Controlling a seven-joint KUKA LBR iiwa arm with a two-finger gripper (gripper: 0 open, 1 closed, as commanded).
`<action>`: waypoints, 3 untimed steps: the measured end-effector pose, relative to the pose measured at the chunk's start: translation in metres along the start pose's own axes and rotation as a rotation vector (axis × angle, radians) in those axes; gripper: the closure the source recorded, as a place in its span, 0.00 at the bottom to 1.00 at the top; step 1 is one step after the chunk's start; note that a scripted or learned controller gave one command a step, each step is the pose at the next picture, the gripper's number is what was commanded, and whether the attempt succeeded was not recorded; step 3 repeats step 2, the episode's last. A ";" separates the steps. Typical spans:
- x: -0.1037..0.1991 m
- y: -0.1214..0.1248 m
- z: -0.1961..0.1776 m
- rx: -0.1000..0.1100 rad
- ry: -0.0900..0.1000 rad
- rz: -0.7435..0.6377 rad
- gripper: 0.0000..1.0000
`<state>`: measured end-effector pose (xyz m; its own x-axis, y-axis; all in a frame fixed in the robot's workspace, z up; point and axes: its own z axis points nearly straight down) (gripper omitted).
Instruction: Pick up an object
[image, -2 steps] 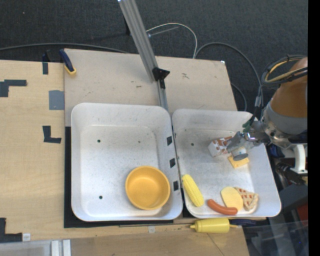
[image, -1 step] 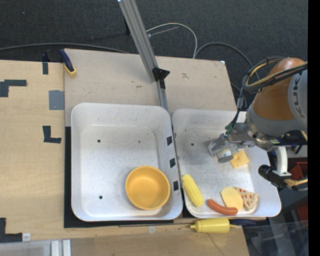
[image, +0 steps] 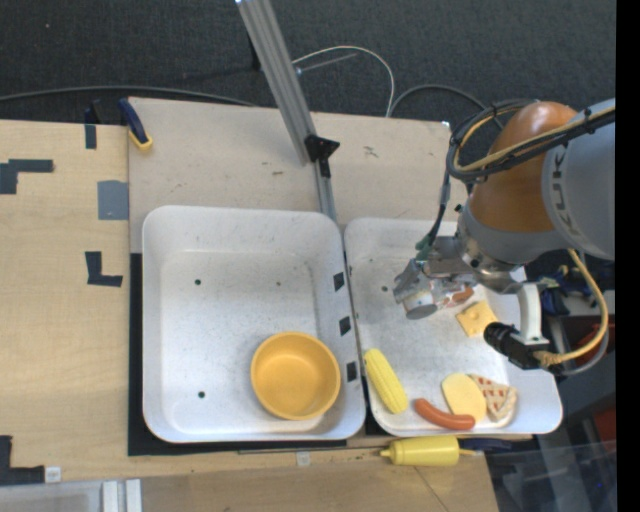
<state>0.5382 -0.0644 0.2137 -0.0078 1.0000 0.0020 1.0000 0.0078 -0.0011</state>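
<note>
The tool (image: 425, 298) hangs low in the right bin (image: 385, 250), w/ something small and orange-red under it; can't tell if it's spread or pinching. Toy food lies near the corn (image: 385, 380): sausage (image: 443, 413) just right of it, cheese (image: 476, 318) up & right (near the tool). Corn looks light, hard, prob. slippery; best grabbed across its middle.
</note>
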 end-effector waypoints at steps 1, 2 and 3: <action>0.061 0.010 0.004 0.001 0.000 -0.001 1.00; 0.116 0.014 0.011 0.002 -0.001 0.000 1.00; 0.116 0.014 0.011 0.002 -0.001 0.000 1.00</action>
